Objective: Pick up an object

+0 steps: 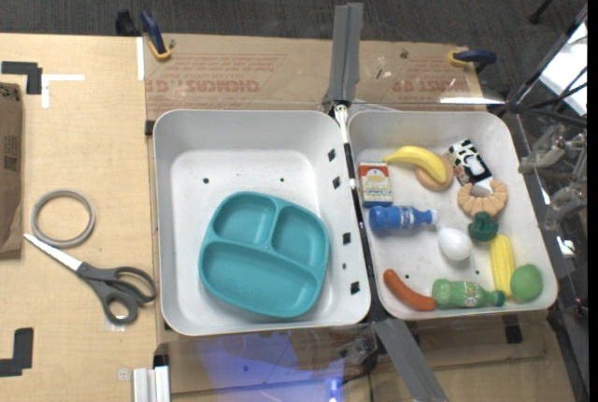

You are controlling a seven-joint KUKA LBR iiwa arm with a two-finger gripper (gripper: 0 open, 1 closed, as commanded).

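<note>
The right bin [519, 157] is holding all the small items: a banana [420, 165] is lying near its far wall, a blue bottle [400, 219] and an egg [455, 244] are sitting at its middle, and a green bottle [465, 294] is resting along its near wall. The gripper [561, 190] is sitting just outside the bin's right wall, and whether it is spread or closed cannot be told. A teal plate [265, 253] is lying left of the bin.

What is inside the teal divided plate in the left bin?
The teal divided plate lies in the left bin, and all three of its compartments show bare teal surface, with no items in them. The bin floor under the plate is covered, so anything beneath cannot be seen.
</note>
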